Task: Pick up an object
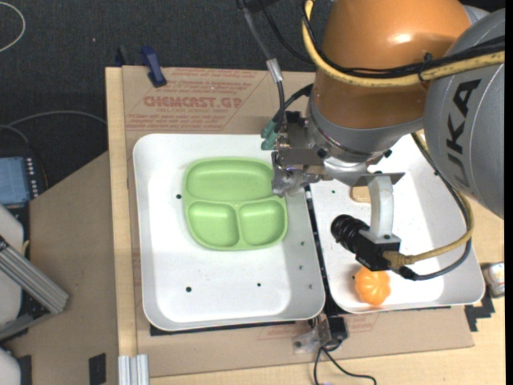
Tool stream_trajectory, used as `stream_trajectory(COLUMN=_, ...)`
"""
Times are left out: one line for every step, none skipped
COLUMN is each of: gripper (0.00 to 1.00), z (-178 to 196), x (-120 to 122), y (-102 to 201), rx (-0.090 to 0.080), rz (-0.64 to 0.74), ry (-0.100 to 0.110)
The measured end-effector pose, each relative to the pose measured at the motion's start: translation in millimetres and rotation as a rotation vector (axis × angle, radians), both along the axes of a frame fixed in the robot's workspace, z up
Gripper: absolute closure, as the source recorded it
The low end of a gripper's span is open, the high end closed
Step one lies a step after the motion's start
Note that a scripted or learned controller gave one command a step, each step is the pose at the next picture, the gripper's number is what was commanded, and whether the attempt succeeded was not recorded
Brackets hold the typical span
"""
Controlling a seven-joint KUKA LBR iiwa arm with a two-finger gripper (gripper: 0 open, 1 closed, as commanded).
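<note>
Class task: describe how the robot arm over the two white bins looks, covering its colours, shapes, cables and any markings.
The arm is grey with a large, glossy, rounded orange band above the wrist. Black letters, partly visible, mark the grey casing. Yellowish and black cables loop around the orange part. A metal wrist assembly sits below it, with a pale upright piece and a black cylindrical part attached.

Green tray (232, 203), orange object (373, 287)

Table with two white bins side by side

The table (200, 95), a brown board printed with red lettering near the upper middle of the frame, carries the left bin (160, 247) at centre and the right bin (437, 295) at lower right, their inner edges touching.
</note>
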State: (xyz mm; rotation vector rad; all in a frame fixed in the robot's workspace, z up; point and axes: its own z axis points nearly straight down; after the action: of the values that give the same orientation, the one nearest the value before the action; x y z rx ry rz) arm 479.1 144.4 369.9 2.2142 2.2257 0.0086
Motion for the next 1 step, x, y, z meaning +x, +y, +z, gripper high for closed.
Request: stream_trajectory(gripper=1.0, z=-35.6, x=23.7, y=42.9, rx=-0.003, rz=-0.001, ry=0.01)
